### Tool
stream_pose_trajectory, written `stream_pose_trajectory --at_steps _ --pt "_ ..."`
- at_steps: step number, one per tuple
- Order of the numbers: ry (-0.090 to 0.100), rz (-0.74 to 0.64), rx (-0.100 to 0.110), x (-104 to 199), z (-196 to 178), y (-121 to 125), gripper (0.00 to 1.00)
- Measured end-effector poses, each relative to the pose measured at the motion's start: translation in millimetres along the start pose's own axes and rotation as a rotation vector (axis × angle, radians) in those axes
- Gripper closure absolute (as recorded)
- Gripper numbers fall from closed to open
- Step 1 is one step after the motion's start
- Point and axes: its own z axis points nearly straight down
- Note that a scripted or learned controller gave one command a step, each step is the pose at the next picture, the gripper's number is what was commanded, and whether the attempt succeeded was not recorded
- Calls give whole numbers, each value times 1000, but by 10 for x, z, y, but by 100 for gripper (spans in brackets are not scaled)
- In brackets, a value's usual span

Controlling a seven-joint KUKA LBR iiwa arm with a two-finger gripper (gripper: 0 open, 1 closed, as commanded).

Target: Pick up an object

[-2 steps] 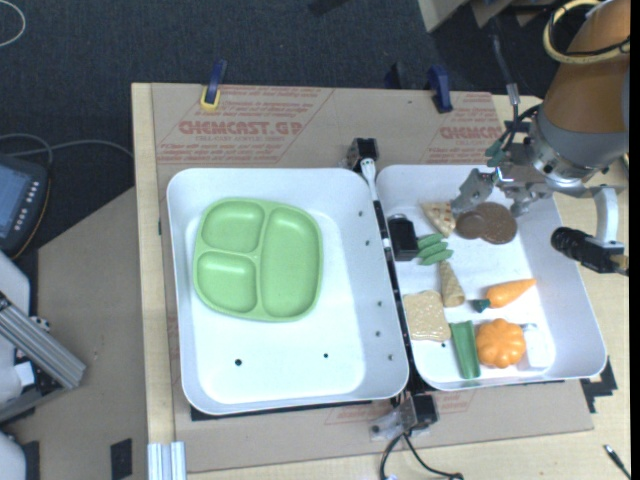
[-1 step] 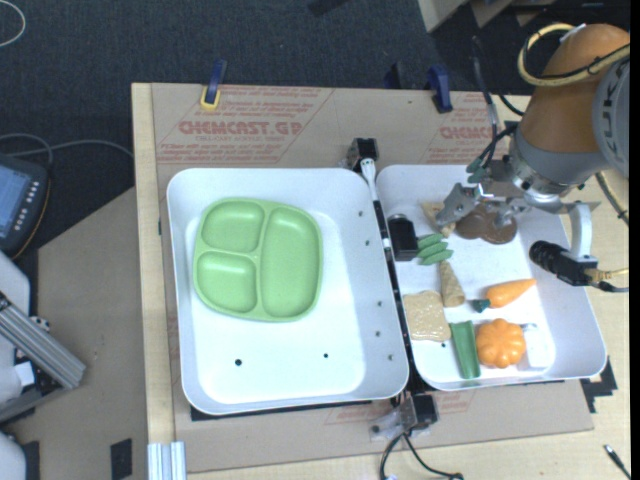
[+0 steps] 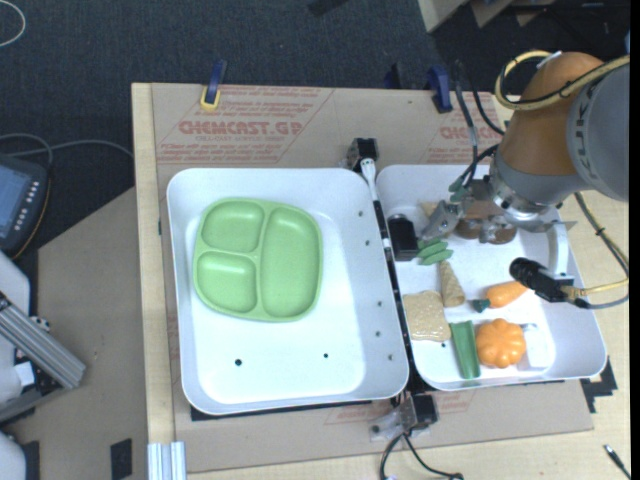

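Observation:
My gripper (image 3: 436,230) hangs low over the upper left part of the right bin (image 3: 585,340), reaching in from the right. Its tip is just above a small green pea pod (image 3: 435,255), close to it or touching it. A black block (image 3: 402,236) lies just left of the tip, against the bin's left wall. Lower in the same bin lie a tan cracker (image 3: 427,316), a pale stick (image 3: 452,286), a green stick (image 3: 464,349), an orange carrot (image 3: 505,294) and an orange pumpkin-like piece (image 3: 500,342). The arm hides what lies under the wrist.
The left bin (image 3: 300,373) holds a light green divided plate (image 3: 260,258) in its upper half. A raised divider (image 3: 385,268) runs between the two bins. A white piece (image 3: 541,347) sits beside the pumpkin-like piece.

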Motion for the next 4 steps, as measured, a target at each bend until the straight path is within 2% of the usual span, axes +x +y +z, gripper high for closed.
stream_pose_trajectory --at_steps 1,2,4 --pt "-4 2 -10 -15 327 11 0" --pt "-4 2 -12 -4 240 14 100" --pt "-4 -1 -15 -25 -947 53 100"
